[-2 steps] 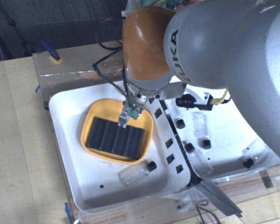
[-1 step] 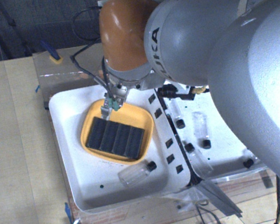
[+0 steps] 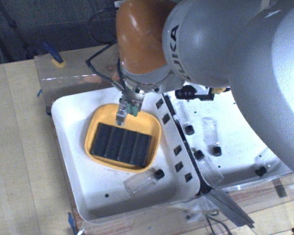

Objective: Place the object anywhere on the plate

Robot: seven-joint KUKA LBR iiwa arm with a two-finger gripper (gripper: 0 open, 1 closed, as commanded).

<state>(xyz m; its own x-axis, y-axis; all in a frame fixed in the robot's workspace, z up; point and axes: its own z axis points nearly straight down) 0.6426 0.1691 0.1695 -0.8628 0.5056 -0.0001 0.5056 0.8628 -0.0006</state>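
A yellow plate lies in the left white bin. A flat black ridged object rests on the plate and covers most of it. My gripper hangs just above the plate's far edge, right behind the black object. Its two fingertips stand a little apart with nothing between them. The grey arm with its orange band comes in from the upper right.
A clear plastic bottle with a black cap lies in the left bin, in front of the plate. The right bin holds a clear bottle and small black pieces. A divider with black marks separates the bins.
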